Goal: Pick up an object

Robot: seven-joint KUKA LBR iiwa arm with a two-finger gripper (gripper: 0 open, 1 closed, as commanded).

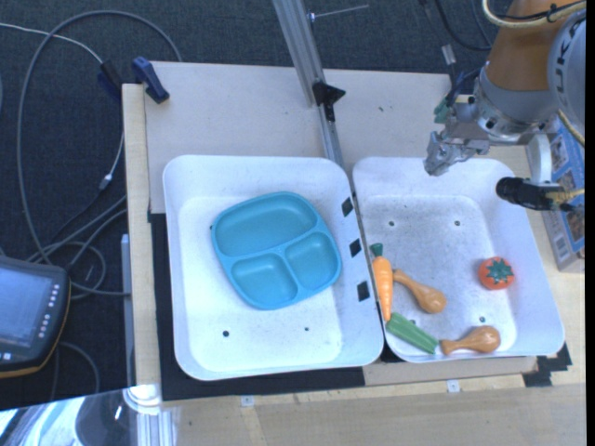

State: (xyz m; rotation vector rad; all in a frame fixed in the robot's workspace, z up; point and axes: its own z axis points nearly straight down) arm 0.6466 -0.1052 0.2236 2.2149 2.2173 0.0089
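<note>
The right bin (521, 249) holds an orange carrot (382, 286) along its left wall, a tan drumstick (420, 292) beside it, a green piece (411, 333) near the front, a second drumstick (474, 341) at the front, and a red tomato (496, 273) by the right wall. My gripper (441, 161) hangs over the far left rim of the right bin, well above and behind all of these. Nothing shows between its fingers.
The left bin (186, 277) bears a blue divided plate (276, 259). A slanted metal pole (302, 45) rises behind the bins. Black clips (353, 247) sit on the wall between the bins. Cables and a tablet (28, 314) lie off the bench at left.
</note>
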